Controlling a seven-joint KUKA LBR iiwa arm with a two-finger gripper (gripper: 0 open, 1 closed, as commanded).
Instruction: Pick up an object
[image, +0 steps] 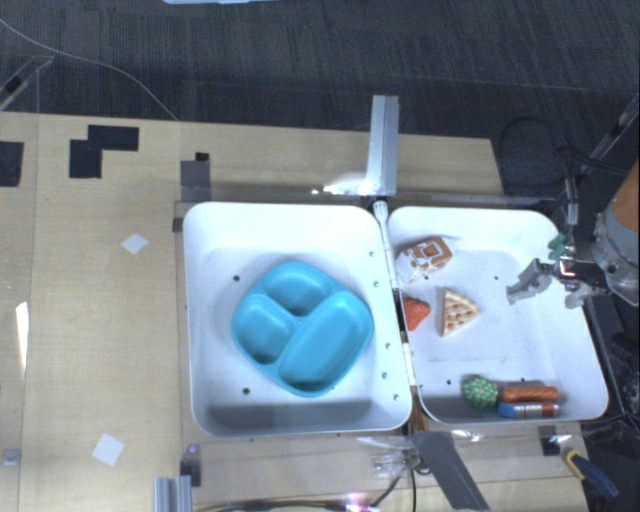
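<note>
Plainly my nearest candidate is the waffle wedge (459, 313), lying flat in the right bin (500, 375) near its middle, just beside the red piece (416, 312). I judge it a light, stiff plastic toy (probably slick), best pinched across its two slanted edges. Along the bin's near wall lie a green knobbly toy (480, 392) and an orange tube (530, 394). My tool (540, 277) hangs over the bin's right side, holding nothing I can see; its opening I cannot tell.
</note>
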